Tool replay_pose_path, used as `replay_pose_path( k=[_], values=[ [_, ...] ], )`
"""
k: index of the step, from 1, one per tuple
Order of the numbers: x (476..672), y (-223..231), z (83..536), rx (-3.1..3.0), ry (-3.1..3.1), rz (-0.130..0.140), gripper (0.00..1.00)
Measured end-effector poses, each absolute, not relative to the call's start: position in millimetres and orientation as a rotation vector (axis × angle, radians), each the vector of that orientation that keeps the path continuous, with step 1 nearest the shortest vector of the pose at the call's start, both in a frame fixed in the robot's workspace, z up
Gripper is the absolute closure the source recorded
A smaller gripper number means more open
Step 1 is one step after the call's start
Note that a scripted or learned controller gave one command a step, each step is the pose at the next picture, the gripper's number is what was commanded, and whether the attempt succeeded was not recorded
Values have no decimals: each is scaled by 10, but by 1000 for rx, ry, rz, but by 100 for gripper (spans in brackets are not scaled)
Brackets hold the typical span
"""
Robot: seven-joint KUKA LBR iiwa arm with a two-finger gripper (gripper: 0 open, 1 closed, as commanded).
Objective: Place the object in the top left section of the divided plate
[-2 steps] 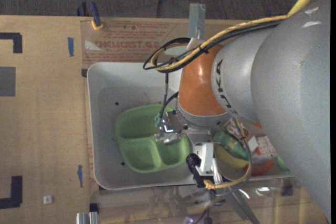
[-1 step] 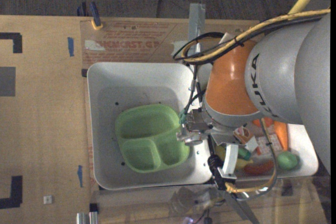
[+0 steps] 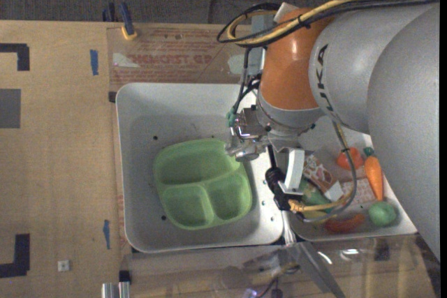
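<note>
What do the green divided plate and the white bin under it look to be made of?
The divided plate looks like moulded plastic: uniform light green, rounded dividers, a soft, mostly matte sheen. The bin under it seems plastic or coated metal, I cannot tell which: flat white, rounded corners, shallow raised walls, small dark specks on its floor.

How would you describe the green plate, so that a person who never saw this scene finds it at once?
Look at the left white bin, the one away from the toy food. Lying flat on its floor is the green divided plate, with one large section and two smaller ones. It is the sole green thing in that bin, just left of the gripper.
</note>
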State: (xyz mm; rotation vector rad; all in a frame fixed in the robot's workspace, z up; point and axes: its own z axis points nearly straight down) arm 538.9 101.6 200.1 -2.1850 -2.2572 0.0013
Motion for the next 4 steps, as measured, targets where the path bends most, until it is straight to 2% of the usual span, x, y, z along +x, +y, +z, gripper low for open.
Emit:
replay_pose_path(
  k=[1, 2, 3, 4],
  values=[
    [5109, 718, 2072, -2128, -2308, 4, 100],
    [4787, 526, 1837, -2075, -2356, 3, 100],
    [5002, 637, 2029, -1945, -2468, -1, 100],
    [5374, 565, 2097, -1830, -2556, -1, 100]
  ],
)
